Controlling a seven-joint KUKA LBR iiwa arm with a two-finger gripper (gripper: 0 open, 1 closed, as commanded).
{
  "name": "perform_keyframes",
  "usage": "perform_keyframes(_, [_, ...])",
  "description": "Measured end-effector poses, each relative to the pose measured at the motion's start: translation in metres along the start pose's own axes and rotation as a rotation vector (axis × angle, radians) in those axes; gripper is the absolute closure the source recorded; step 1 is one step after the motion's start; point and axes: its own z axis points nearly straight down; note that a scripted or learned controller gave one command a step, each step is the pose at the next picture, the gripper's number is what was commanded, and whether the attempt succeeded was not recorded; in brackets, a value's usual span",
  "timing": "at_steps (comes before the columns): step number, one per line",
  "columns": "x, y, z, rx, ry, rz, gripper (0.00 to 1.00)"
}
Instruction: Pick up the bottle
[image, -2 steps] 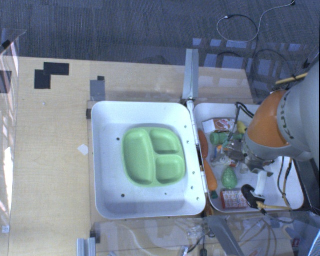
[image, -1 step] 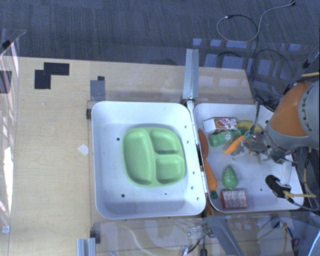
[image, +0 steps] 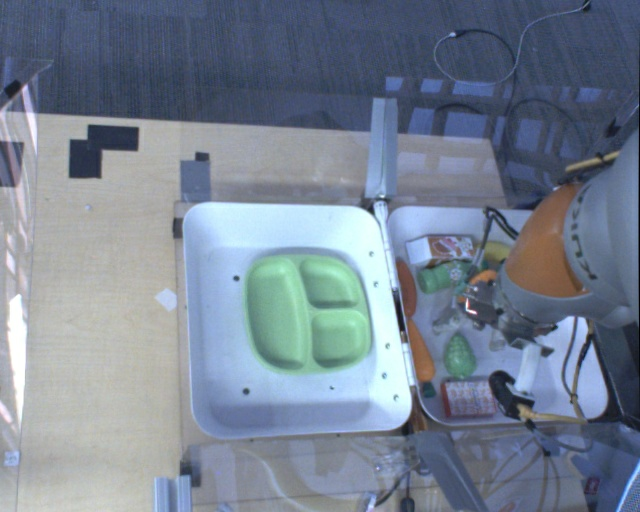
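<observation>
a divided tray (image: 305, 312) lies in the left bin (image: 215, 330).

"Where's the camera sitting?"

"Fixed up above the bench (image: 100, 300), looking down at a slant. The far edge of the bench and the grey carpet (image: 250, 50) run along the top of the view."

"How close in?"

"Not very. It takes in both white bins whole: the left bin (image: 210, 330) sits mid-view, the right bin (image: 400, 225) beside it, touching along one edge. The arm (image: 590, 250) comes in from the right."
</observation>
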Motion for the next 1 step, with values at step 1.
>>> perform_keyframes(1, [0.0022, 0.0025, -0.0119, -0.006, 0.004, -0.003, 1.00])
